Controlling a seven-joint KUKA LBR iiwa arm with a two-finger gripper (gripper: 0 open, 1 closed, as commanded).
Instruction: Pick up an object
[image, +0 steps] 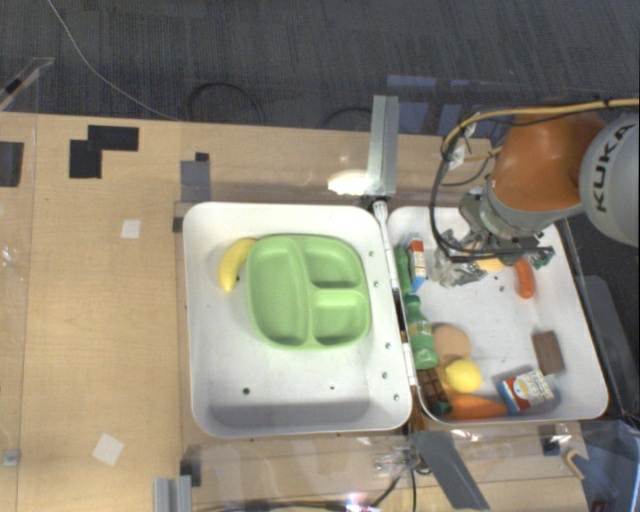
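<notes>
The grey arm (612, 190) carries black lettering on its housing at the right edge of the camera view, reading "KUK" before the frame cuts it off. A small red, white and blue carton (527, 389) in the right bin (580, 330) has print on its face, but it is too small to read. The narrow white and red packet (417, 262) beside the green bottle (404, 270) also bears print too small to read.
</notes>
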